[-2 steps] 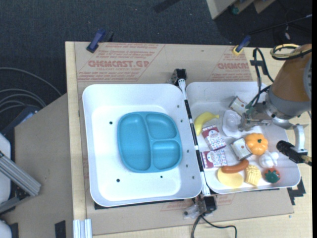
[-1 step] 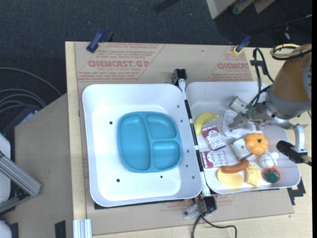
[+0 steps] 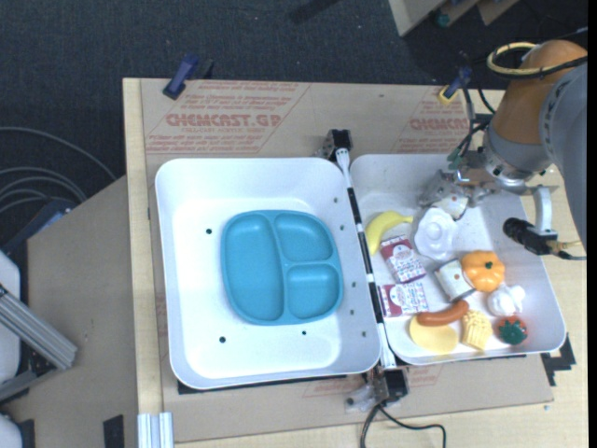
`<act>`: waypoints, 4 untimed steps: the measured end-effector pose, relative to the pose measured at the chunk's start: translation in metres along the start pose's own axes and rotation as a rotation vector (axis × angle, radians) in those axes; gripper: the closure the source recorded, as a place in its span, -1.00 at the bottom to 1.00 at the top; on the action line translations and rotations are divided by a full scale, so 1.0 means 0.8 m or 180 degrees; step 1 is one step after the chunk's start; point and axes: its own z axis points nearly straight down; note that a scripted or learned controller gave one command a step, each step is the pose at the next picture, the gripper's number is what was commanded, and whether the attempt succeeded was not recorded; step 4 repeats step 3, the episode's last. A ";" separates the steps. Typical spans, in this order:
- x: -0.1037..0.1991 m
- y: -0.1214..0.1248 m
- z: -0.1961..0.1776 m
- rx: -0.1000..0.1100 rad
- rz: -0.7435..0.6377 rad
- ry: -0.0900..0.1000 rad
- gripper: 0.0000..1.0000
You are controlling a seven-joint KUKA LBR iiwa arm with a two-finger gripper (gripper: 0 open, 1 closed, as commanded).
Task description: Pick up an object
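Observation:
The right bin (image 3: 541, 292) holds several toy foods: a yellow banana (image 3: 385, 226), a white cup (image 3: 435, 235), an orange pumpkin (image 3: 483, 271), two red-and-white packets (image 3: 402, 260), a sausage (image 3: 442, 316), a corn cob (image 3: 476, 329) and a small red fruit (image 3: 512, 329). The grey arm with its orange band (image 3: 546, 59) comes in from the upper right. My gripper (image 3: 454, 190) is low over the far part of the right bin, just behind the white cup. Nothing shows as held.
A blue divided plate (image 3: 280, 266) lies in the middle of the left bin (image 3: 187, 203). A black clip (image 3: 338, 142) sits where the two bins meet at the back. A black cylinder (image 3: 527, 235) juts from the arm over the bin's right rim.

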 end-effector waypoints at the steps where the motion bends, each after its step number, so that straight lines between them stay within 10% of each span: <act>1: 0.096 0.014 0.000 0.0006 -0.0003 0.0007 -1.00; 2: 0.095 0.015 -0.014 0.0000 -0.0003 -0.0002 1.00; 3: 0.193 -0.092 -0.212 -0.0009 -0.0001 0.0002 1.00; 4: 0.193 -0.092 -0.212 -0.0009 -0.0001 0.0002 1.00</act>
